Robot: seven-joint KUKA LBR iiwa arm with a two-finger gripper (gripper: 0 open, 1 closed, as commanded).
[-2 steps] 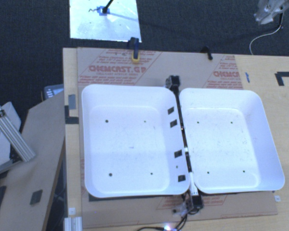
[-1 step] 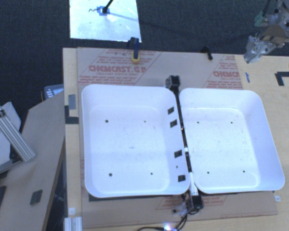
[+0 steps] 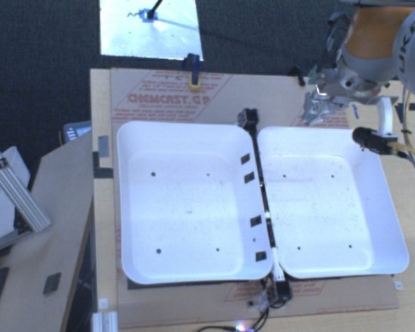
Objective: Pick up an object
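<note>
Camera view | tool (image 3: 321, 109) above right bin (image 3: 391, 206) far rim | grip unclear, blurred

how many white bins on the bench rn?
2. The left bin and the right bin sit side by side, touching along the middle seam. The hand hangs above the right bin's far edge.

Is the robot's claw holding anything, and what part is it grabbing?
I can't tell. The gripper hangs above the far edge of the right bin, and it is too small and blurry to see anything between its fingers.
</note>
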